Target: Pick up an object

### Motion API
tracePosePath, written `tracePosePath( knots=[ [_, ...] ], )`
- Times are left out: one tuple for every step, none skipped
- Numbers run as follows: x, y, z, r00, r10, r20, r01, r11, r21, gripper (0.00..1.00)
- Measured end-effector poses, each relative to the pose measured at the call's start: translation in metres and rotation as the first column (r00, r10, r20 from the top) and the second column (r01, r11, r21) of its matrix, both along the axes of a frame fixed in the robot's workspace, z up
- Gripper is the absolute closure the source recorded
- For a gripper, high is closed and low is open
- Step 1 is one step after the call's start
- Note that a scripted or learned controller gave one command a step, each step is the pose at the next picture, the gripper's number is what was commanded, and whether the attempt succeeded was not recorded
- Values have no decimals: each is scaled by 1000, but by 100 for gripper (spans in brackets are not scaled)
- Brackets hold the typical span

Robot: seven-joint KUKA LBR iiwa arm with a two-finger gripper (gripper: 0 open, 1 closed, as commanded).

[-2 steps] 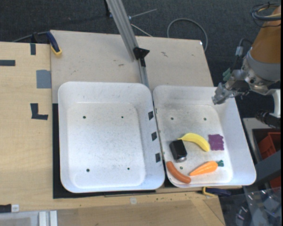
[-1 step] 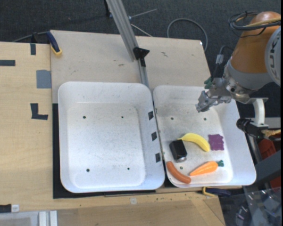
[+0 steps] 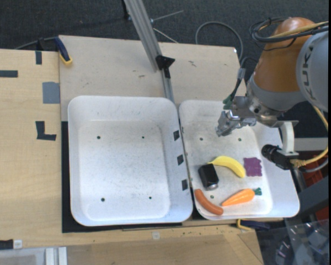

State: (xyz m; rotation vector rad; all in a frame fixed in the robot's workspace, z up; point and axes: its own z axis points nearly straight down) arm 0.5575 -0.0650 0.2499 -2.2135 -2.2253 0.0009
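The right bin (image 3: 194, 120) holds several objects near its front: a yellow banana (image 3: 230, 165), a black block (image 3: 208, 176), a purple piece (image 3: 253, 167), an orange carrot with a green top (image 3: 240, 197) and a reddish sausage (image 3: 208, 202). My gripper (image 3: 226, 127) hangs over the back half of this bin, above and behind the banana, pointing down. Nothing shows between its fingers. The grey arm with its orange band (image 3: 284, 54) reaches in from the right.
The left bin (image 3: 77, 148) stands beside the right one. A slanted metal pole (image 3: 149, 32) rises behind the bins. A black fitting (image 3: 276, 156) juts out at the right bin's right edge. Cables lie behind the bench.
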Motion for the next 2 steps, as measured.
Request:
tracePosePath(
  knots=[
    [-7,58,-11,1000,2,-1,-2,1000,0,100],
    [-33,108,-18,1000,1,-2,-1,1000,0,100]
  ],
)
